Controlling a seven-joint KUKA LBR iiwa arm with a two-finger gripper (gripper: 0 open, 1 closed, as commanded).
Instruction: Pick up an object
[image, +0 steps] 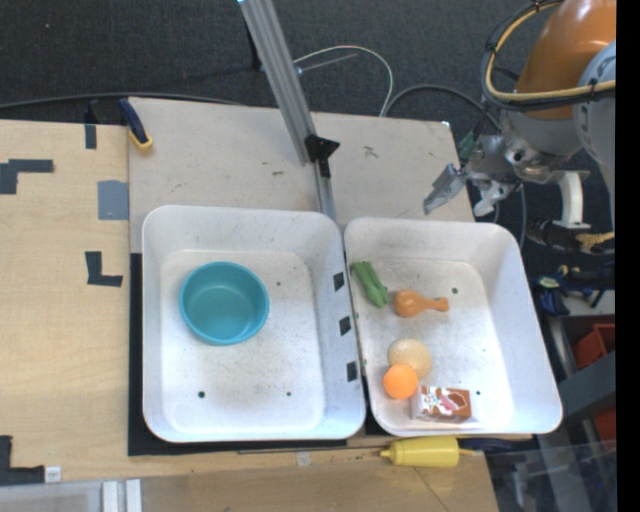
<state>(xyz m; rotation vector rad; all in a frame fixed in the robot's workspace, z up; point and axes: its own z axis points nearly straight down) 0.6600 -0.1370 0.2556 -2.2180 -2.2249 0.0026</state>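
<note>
the claw (462, 190) hung above the far right corner of the right bin (505, 300), just outside its back rim, under the grey arm (560, 110) with its orange band. its two fingers stood spread apart, one grey blade pointing down to the left, the other paler and shorter beside it, and there was nothing between them

nearest to it, inside the right bin, i counted five things. one green pod-shaped piece (369, 283) lay by the left wall, slanted. just beside it to the right was one orange-brown toy with a round head and a thin handle (419, 303), lying flat, the handle pointing right. nearer the front sat one pale round lump (409, 354), and touching its front edge one bright orange ball (400, 382). just right of the ball was one small red and white packet (443, 403), flat on the floor of the bin

the left bin (240, 400) held a single thing, one teal bowl (224, 302), upright, in the back left part, well apart from the walls

outside the bins, one yellow bottle (425, 453) lay on its side along the front edge of the right bin. one slanted metal pole (290, 85) ran down to the gap between the two bins at the back. one yellow and blue clamp (136, 124) sat at the far left corner of the board
</note>
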